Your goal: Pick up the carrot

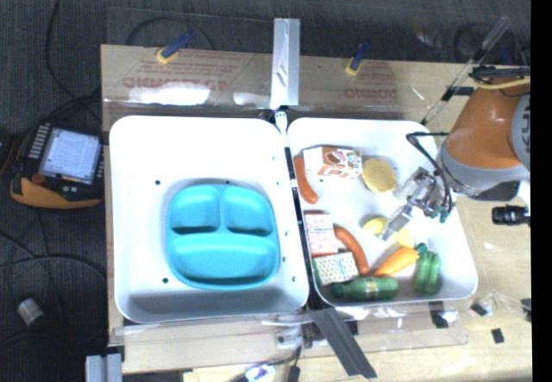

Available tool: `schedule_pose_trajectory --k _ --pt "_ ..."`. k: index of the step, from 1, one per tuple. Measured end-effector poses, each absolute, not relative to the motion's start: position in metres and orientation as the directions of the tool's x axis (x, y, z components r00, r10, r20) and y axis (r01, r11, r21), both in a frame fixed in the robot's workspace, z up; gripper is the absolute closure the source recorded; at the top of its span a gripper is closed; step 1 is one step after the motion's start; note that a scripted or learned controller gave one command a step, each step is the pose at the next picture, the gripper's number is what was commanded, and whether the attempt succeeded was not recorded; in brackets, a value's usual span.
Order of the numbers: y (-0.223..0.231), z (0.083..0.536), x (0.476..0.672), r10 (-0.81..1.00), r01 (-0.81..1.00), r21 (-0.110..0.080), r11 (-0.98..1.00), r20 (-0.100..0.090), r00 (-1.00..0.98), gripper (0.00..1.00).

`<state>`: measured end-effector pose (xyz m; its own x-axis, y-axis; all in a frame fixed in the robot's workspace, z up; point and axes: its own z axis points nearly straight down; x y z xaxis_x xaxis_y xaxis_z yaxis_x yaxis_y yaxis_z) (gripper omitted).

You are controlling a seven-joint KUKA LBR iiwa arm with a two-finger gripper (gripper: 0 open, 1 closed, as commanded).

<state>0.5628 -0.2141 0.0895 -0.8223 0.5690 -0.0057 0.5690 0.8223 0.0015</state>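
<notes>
The carrot (396, 261) is orange and lies tilted in the front right part of the right bin (457, 238). It sits between a red sausage (352, 249) on its left and a green pepper (427, 272) on its right. My gripper (404, 216) hangs over the right bin a little behind the carrot, near a small yellow lemon (373, 224). Nothing shows held in it. The orange wrist band (487, 126) is at the right edge of the bin.
The right bin also holds a cucumber (366, 289), two small food boxes (320, 234), a carton (338, 162), a round yellow biscuit (378, 174) and a second sausage (306, 182). A blue divided plate (224, 234) lies in the left bin (138, 199).
</notes>
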Motion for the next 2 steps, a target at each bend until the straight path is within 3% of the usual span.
schedule_pose_trajectory --k 1,2 --pt "-0.167 0.165 0.525 0.584 0.584 0.002 0.812 0.002 -0.812 0.00" --pt "-0.155 0.130 0.484 0.527 0.527 -0.001 0.850 0.002 -0.850 0.00"
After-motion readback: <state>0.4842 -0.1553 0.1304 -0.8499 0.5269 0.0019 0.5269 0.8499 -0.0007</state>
